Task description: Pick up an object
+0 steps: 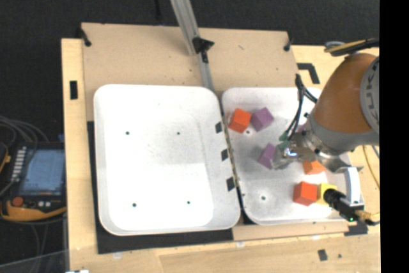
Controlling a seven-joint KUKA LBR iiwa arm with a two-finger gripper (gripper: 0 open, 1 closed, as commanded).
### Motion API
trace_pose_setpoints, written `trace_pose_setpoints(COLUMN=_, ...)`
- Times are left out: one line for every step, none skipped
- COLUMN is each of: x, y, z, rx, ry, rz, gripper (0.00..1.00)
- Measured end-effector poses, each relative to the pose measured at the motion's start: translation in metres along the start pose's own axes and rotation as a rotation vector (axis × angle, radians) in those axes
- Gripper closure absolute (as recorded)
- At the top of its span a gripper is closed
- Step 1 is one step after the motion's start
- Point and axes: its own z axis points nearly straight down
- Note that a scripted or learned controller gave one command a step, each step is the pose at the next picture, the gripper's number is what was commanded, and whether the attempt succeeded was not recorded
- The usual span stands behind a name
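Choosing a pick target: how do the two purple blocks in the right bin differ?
The upper purple block sits beside an orange block; the lower purple block lies apart from other blocks. The lower lies at the gripper; the upper is clear of it. Same colour, similar size.

Two shallow white bins (160,156) (275,204) lie side by side, the frame's right one holding three small orange blocks (240,119) (306,193) (312,167) and two small purple blocks (262,117) (268,155).
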Motion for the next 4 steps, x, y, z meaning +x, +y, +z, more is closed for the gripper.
trace_pose_setpoints(x=-0.007, y=0.0, z=-0.062, rx=-0.002, ry=-0.001, rz=0.0, gripper=1.0)
trace_pose_setpoints(x=-0.007, y=0.001, z=-0.065, rx=0.006, ry=0.001, rz=-0.003, gripper=1.0)
trace_pose_setpoints(x=0.049, y=-0.001, z=-0.064, rx=0.006, ry=0.003, rz=-0.005, gripper=1.0)
trace_pose_setpoints(x=0.107, y=0.009, z=-0.053, rx=0.009, ry=0.002, rz=-0.004, gripper=1.0)
